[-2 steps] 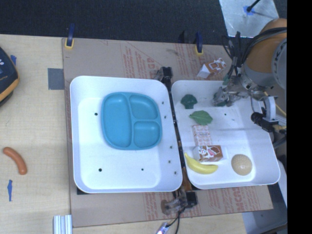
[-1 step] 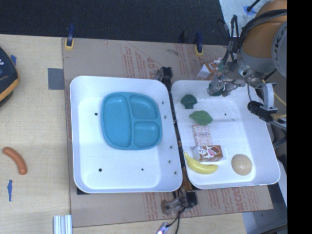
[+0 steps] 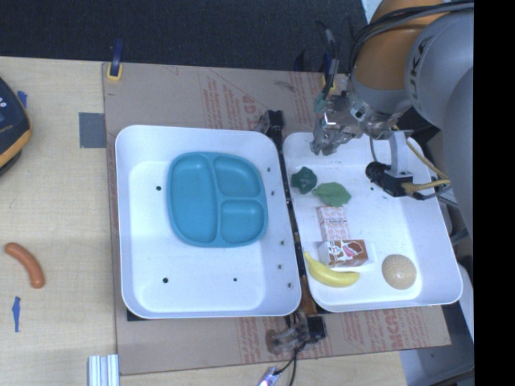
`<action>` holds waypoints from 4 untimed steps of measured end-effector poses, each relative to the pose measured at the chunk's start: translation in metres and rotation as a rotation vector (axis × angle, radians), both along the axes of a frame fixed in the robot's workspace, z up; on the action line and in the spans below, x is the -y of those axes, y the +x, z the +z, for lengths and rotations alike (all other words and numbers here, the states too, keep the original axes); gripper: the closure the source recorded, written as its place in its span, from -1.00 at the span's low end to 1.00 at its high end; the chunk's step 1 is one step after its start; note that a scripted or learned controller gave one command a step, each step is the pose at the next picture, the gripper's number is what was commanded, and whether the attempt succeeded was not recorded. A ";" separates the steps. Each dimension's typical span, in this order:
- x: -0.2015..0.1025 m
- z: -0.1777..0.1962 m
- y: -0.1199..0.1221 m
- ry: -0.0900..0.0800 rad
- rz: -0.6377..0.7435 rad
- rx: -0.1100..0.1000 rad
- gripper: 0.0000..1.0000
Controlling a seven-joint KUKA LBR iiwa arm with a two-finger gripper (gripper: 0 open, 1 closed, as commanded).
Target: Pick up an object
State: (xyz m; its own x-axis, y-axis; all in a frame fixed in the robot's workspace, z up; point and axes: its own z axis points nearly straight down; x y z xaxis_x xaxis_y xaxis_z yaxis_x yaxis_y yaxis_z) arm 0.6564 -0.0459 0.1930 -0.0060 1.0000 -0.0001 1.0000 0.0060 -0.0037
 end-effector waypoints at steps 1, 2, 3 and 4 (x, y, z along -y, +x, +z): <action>0.001 0.000 0.000 0.000 -0.001 0.000 -1.00; 0.040 -0.001 -0.018 -0.001 -0.003 -0.001 -1.00; 0.058 -0.102 -0.044 -0.001 -0.002 -0.002 -1.00; 0.060 -0.091 -0.043 -0.003 -0.001 -0.001 1.00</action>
